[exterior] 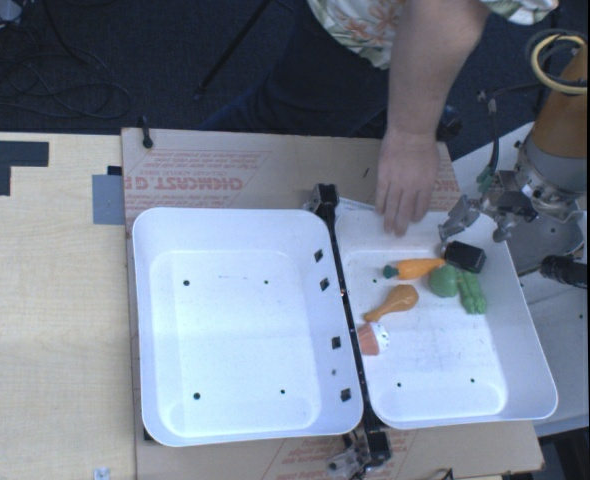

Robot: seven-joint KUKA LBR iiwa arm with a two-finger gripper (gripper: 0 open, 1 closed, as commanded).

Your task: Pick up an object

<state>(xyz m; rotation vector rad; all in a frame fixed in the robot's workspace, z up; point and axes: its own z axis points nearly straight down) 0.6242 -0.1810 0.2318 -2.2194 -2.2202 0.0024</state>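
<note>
The right bin (520, 368) holds several small things. An orange toy carrot (417, 267) with a green tip lies near its middle back. Just below it is a tan drumstick-shaped toy (395, 301). A green toy (459, 286) lies to the right, with a small black block (464, 256) just behind it. A red and white piece (372, 340) rests against the bin's left wall. My gripper (472, 213) hangs over the bin's back right corner, above and behind the black block, touching none of them.
A person's hand (406, 196) and forearm reach down over the back edge of the right bin, close to my gripper. The left bin (165, 238) sits beside it, with black clips (327, 258) along the shared edge. Brown cardboard (225, 173) lies underneath.
</note>
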